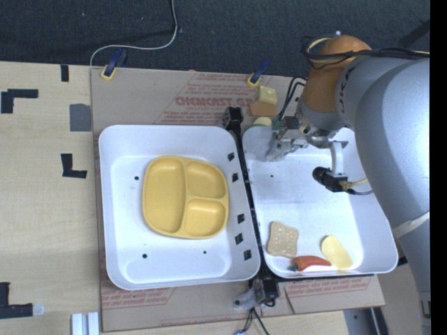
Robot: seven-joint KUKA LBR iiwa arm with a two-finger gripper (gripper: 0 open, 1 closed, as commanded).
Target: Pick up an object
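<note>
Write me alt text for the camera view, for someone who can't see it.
A grey robot arm reaches from the right, its pincer low over the far corner of the right white bin, which holds a cracker, a yellow piece and a red-orange piece. The left white bin holds a yellow divided plate.

Red block lettering runs along the far edge of the brown cardboard sheet under the two bins on the table; it is partly hidden and too blurred to read with certainty.
</note>
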